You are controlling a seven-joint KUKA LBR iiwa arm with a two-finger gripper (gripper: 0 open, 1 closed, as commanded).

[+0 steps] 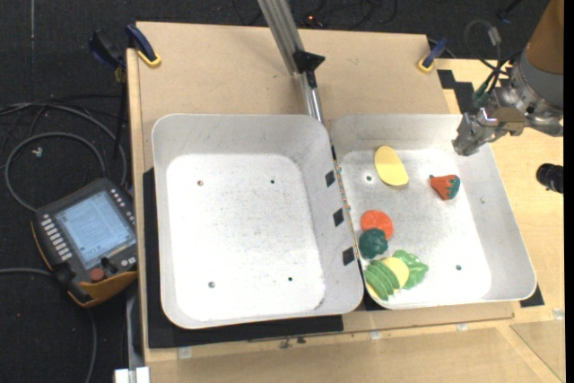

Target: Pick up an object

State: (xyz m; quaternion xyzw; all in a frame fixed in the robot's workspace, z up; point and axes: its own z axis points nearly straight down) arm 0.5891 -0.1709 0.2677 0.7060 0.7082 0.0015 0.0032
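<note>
Claw (468,142), finger state unreadable, hangs over right white plastic bin's (502,220) far corner, probably staging above small red-green strawberry toy (445,186).

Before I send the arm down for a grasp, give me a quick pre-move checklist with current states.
1. Gripper carrying nothing: ok, nothing hangs below it.
2. Gripper over right bin: ok, at its upper right edge.
3. Nearest target, red strawberry toy, unobstructed: ok, it lies alone.
4. Gripper above that toy: not ok, offset toward the bin's edge.
5. Yellow piece apart from the toy: ok.
6. Finger opening: cannot tell.
</note>
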